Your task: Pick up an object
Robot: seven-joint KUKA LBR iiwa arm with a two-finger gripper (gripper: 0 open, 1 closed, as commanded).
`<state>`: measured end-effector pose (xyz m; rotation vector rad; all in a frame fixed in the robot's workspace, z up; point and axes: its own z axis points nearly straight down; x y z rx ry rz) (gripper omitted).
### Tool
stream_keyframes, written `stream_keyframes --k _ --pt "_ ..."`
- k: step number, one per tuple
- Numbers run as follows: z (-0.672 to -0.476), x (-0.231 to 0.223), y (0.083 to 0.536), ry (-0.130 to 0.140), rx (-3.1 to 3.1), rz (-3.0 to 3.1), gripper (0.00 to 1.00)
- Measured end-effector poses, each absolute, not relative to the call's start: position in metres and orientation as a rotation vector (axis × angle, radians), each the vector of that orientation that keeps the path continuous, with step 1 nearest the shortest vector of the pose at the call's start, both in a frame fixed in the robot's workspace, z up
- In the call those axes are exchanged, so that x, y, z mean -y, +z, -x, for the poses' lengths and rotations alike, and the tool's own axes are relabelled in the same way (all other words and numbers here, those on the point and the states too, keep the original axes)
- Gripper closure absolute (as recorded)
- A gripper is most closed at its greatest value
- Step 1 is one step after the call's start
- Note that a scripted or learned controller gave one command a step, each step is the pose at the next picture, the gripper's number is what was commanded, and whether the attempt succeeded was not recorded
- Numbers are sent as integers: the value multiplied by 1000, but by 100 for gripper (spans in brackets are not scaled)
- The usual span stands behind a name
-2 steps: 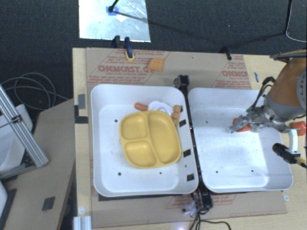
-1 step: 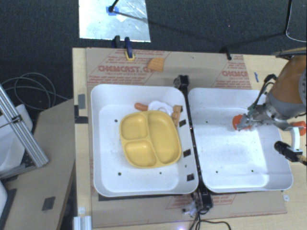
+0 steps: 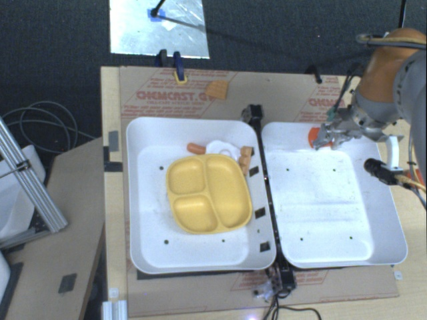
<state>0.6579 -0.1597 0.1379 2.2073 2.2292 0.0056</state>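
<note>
worktop (image 3: 167, 89) carries two white bins | left bin (image 3: 143, 199) holds a yellow divided tray (image 3: 208, 193), a white piece (image 3: 222, 148), an orange sausage-like piece (image 3: 196, 149), a tan piece (image 3: 245, 157) | jaws' state cannot be told; gripper (image 3: 328, 139) over right bin's (image 3: 333, 245) far edge, beside an orange-red object (image 3: 313, 135)

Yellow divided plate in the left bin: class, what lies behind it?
Behind the yellow divided plate lie an orange sausage-shaped piece, a white object partly hidden by the plate's rim, and a tan piece.
</note>
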Motion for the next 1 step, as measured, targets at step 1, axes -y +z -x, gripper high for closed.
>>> stream_keyframes --k 1 --pt "-588 76 195 4 -2233 -2212 100"
